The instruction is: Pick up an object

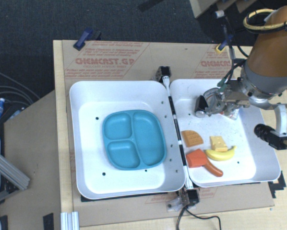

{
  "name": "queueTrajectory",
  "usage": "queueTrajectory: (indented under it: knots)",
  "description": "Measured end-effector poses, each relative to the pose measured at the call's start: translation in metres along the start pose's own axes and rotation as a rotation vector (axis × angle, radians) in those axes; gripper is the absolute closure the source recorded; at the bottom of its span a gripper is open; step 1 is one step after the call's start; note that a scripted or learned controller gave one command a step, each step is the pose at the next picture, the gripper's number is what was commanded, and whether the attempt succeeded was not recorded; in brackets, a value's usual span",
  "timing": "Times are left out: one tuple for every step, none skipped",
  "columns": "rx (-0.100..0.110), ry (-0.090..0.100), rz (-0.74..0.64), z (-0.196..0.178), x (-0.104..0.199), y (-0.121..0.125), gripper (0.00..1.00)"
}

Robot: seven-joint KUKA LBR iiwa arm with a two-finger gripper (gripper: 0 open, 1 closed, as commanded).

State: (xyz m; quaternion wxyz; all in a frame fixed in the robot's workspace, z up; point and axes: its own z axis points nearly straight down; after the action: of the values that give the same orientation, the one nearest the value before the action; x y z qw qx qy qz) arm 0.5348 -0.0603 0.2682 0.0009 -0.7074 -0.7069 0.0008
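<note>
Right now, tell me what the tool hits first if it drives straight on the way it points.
Probably bare floor of the right bin: the tool hangs over its upper left corner, food lying nearer the camera. Depth is unclear.

My arm [270, 47] runs off the picture's right and top edges, so I cannot see its upper links. My tool [211, 105] is a dark, blurred cluster over the right bin [263, 169]; its fingertips are too indistinct to read. It hides part of that bin's floor beneath it.
</note>
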Motion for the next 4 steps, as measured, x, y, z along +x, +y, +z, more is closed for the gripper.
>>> queueTrajectory:
  knots:
    - [-0.004, -0.001, -0.001, 0.01, -0.002, 0.041, 1.0]
    - [0.0, 0.001, -0.001, 0.001, 0.033, -0.013, 1.0]
    - [-0.004, 0.0, -0.001, 0.007, 0.047, 0.029, 1.0]
    - [0.0, 0.0, 0.0, -0.002, 0.035, 0.004, 1.0]
